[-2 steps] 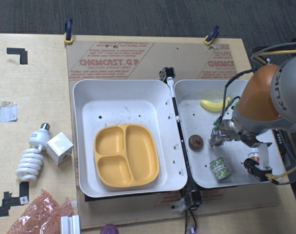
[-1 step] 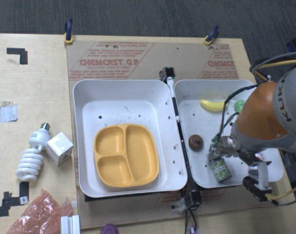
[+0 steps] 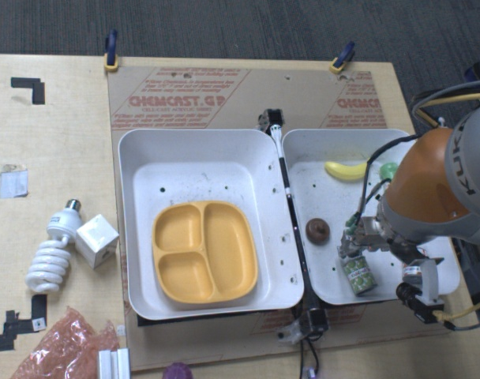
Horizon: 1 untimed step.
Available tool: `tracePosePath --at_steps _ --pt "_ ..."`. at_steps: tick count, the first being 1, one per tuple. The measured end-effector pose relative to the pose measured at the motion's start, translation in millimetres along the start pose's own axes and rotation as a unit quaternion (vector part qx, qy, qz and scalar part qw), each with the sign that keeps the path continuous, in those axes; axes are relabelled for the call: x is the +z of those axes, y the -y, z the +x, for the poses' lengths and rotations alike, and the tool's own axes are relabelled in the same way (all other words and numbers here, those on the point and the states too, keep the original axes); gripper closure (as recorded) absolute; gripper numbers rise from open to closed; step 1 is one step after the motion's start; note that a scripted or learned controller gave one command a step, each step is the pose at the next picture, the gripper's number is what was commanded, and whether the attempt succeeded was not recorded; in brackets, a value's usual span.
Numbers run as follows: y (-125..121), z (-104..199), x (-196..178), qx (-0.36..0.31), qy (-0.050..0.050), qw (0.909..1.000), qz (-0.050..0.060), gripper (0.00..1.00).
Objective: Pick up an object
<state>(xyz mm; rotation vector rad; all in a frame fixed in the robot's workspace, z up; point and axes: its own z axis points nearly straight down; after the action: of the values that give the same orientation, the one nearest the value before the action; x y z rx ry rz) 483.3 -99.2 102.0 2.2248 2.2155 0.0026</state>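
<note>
Two bins | gripper (image 3: pixel 357 253) low in right bin (image 3: pixel 319 152), over green-patterned packet (image 3: pixel 358 275) | fingers' state: cannot tell | step: grasp attempt | next: you confirm hold before lifting.

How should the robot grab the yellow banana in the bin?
Probably across the middle of the banana, coming straight down from above. It lies flat and lengthwise near the far wall of the right bin, so fingers closing across its narrow width, front to back, should fit best. Its ends taper and would likely slip. The green thing beside its right end leaves less room there.
</note>
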Motion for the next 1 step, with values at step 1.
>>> tracePosePath --at_steps 1 --pt "-33.6 6.6 -52.6 -0.002 0.0 1.0 0.0 1.0"
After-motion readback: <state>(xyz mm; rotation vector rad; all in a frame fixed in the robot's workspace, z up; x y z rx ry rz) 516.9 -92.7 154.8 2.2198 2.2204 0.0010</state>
